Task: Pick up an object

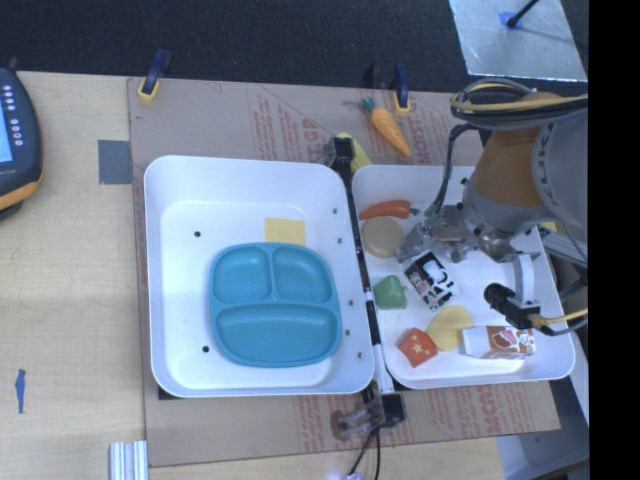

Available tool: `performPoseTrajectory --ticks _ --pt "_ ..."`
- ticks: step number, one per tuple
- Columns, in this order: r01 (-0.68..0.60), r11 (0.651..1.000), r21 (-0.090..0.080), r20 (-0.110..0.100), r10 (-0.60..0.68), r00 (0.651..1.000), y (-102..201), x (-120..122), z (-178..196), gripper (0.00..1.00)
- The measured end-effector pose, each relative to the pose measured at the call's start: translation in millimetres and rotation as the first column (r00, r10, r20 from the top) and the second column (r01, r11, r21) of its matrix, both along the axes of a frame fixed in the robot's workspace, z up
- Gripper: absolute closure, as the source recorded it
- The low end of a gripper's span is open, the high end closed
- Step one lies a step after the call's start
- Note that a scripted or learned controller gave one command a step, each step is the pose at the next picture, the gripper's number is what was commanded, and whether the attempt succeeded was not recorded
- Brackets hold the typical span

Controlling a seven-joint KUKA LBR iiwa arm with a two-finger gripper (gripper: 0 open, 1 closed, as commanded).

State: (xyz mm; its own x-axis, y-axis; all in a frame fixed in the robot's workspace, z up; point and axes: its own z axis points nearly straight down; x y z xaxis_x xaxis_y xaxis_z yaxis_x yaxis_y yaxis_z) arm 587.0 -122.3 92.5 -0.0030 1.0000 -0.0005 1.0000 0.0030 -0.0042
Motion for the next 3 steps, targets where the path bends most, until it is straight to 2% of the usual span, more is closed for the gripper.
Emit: performPoseTrajectory --ticks 1,2,3 --pt "0.001 1.000 0.001 -0.002 -0.001 1.000 8.6 -25.9 -0.8 0.00" --pt "0.000 1.000 0.000 0.001 0.000 1.000 7.4 -24.1 10.5 1.00" --pt "-0.008 1.000 0.004 0.009 0.008 1.000 83.5 -30.4 104.8 1.00"
